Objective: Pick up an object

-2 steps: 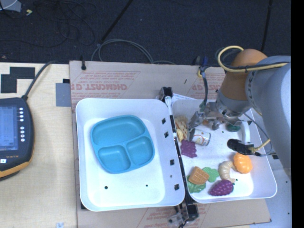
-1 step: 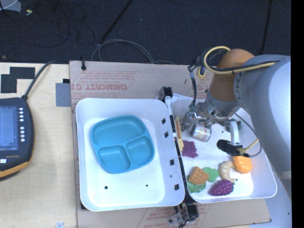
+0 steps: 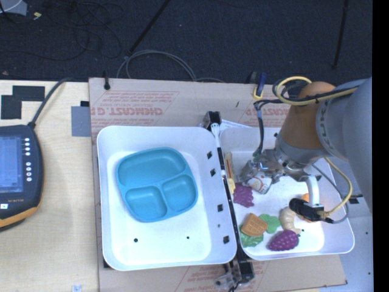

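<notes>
Here, the end effector point(image 3: 260, 176) is hovering low in the right bin point(image 3: 340, 243), over the toy food.
Purple grapes point(image 3: 243, 195) are lying just below-left of it, their long axis running toward the bin's near edge; whether it is open or closed cannot be told. The left bin point(image 3: 115, 248) is holding a blue tray point(image 3: 157, 183).
</notes>
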Available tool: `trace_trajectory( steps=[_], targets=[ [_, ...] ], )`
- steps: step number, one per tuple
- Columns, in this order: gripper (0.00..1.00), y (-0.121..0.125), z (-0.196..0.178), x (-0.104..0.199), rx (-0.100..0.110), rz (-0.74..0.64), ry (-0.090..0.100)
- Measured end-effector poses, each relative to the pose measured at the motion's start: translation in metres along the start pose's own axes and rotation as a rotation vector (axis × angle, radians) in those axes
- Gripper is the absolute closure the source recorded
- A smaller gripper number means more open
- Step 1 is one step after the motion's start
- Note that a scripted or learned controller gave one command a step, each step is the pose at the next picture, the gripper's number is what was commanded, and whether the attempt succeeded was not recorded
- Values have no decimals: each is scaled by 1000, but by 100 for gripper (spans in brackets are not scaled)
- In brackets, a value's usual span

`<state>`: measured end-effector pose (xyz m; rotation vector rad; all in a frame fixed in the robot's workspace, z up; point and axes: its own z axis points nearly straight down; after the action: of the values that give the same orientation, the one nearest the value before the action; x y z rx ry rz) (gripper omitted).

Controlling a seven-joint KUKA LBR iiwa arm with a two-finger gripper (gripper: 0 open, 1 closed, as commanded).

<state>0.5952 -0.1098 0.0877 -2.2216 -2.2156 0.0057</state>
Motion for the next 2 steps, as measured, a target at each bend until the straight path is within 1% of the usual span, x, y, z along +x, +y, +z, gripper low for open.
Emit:
trace_trajectory(
  steps=[1,2],
  targets=[
    [0,22,-1,20,2,-1,-13],
    [0,18,-2,20,-9,7,-14]
  ],
)
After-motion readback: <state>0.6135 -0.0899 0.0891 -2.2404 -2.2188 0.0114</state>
